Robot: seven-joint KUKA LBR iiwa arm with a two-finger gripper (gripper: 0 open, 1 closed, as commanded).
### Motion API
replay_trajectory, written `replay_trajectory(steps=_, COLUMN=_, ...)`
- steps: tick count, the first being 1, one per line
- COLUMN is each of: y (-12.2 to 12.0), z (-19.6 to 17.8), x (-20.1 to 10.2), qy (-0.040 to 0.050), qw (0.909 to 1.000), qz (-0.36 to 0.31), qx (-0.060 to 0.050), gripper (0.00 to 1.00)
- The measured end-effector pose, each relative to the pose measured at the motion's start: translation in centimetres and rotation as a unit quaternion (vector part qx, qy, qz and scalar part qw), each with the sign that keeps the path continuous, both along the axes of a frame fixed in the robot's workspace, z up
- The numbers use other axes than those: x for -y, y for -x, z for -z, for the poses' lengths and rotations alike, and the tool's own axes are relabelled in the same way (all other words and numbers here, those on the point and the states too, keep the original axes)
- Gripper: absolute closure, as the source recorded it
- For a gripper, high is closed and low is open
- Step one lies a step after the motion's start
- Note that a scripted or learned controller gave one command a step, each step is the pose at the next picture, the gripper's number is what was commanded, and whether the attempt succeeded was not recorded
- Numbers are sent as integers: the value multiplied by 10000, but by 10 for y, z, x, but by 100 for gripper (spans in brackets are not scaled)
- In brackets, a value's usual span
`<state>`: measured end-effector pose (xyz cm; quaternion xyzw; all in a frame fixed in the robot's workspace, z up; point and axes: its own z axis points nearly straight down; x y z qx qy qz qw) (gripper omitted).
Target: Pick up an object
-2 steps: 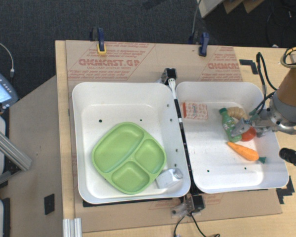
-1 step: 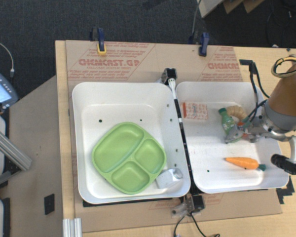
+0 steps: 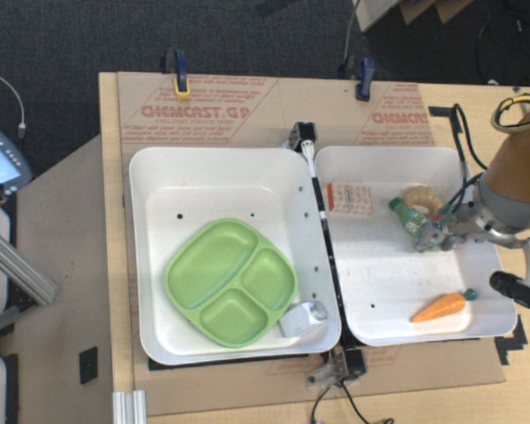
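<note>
My gripper [image 3: 431, 237] is low in the right bin [image 3: 380, 321], reaching in from the right edge. Right at its tip lies a green object [image 3: 405, 214], with a tan, rounded object [image 3: 421, 198] just behind it; the green object touches or nearly touches the gripper. An orange toy carrot [image 3: 439, 308] lies near the front right corner of the same bin. A white packet with red print [image 3: 348, 199] rests flat at the bin's back left. The arm's grey wrist and orange band [image 3: 514, 179] hang over the bin's right rim.
The left bin [image 3: 150, 201] holds a green divided plate [image 3: 230, 280] and a small clear cup [image 3: 300, 317] at its front right corner. Blue clamps [image 3: 179, 67] [image 3: 364, 78] stand at the bench's back edge. Black cables [image 3: 460, 148] trail beside the arm.
</note>
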<state>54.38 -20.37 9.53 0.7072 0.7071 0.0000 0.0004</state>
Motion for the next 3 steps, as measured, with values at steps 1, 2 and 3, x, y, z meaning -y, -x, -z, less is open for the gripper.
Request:
replay_trajectory(steps=1, y=6, z=-61, x=1, qy=15, qw=10000, qz=-2, qx=31, gripper=100)
replay_trajectory(steps=2, y=4, z=-108, x=9, qy=19, qw=10000, qz=-2, qx=34, gripper=100)
replay_trajectory(steps=3, y=10, z=-155, x=11, qy=17, qw=10000, qz=-4, qx=32, gripper=100)
